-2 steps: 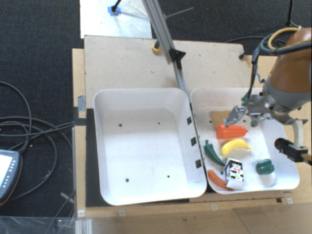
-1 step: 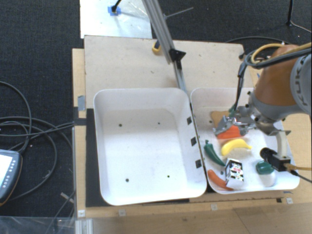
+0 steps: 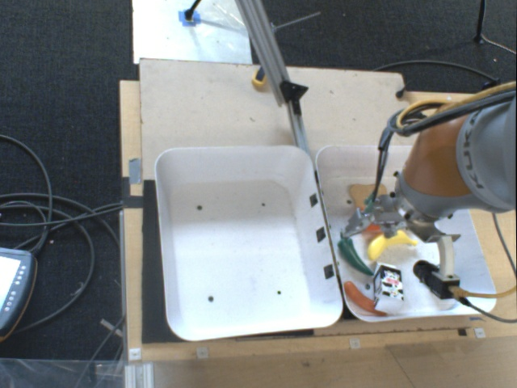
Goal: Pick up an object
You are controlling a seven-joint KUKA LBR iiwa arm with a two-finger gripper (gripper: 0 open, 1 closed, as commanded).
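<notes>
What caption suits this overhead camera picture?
Robot arm reaching into the right bin of small objects, beside the left bin.

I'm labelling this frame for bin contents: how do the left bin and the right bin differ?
The left bin shows a bare white floor with a few small dark dots, while the right bin holds a clutter: a green item, a yellow item, a small printed box and an orange-red item. The arm hangs over the right bin, not the left bin. Both are shallow, white and side by side.
</notes>
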